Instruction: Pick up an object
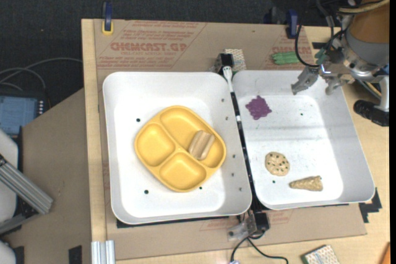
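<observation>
on your left, the left bin (117, 133) is a shallow white tray with rounded corners, and in it lies a yellow divided plate (179, 147) of glossy plastic with three compartments. a tan bread roll (200, 144) rests in the plate's right compartment, its long axis running from lower left to upper right. both bins sit on a brown cardboard sheet (148, 43) printed with red lettering, laid over a pale wooden bench; dark carpet lies beyond the far edge.

moving right, the right bin (346, 151) holds three small things, well apart from each other. a flat purple piece (258, 107) with ragged edges lies near the far left. a round chocolate chip cookie (277, 164) sits nearer you, and just right of it a tan wedge (307, 183) like a pizza slice lies with its long axis nearly left to right, the narrow tip pointing left.

at the far right, the gripper (316, 82) hangs over the bin's far right corner, fingers spread wide, with nothing between them.
</observation>
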You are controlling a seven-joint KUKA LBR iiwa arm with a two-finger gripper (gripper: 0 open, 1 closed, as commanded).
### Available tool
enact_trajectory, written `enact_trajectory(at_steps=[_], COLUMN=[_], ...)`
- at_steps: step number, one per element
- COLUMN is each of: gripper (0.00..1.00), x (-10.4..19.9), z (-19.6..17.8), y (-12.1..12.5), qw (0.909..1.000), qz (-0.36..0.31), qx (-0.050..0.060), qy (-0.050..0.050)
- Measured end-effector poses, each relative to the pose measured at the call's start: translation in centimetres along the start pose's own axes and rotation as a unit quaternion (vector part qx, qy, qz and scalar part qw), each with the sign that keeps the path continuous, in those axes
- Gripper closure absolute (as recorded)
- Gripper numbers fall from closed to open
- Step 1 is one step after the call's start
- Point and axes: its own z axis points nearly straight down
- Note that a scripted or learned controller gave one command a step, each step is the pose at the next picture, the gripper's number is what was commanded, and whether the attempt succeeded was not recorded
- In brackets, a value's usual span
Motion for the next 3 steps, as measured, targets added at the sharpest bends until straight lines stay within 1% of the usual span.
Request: enact_trajectory(at_steps=[1,2,3], gripper=[0.0,0.0,0.0], x=[2.4,4.6,7.3], z=[10.9,11.2,11.2], y=[-6.9,-3.7,0.1], qw=[1.0,1.0,1.0], qz=[0.001,-0.002,-0.002], qx=[0.007,-0.002,-0.003], qy=[0.002,-0.001,0.0])
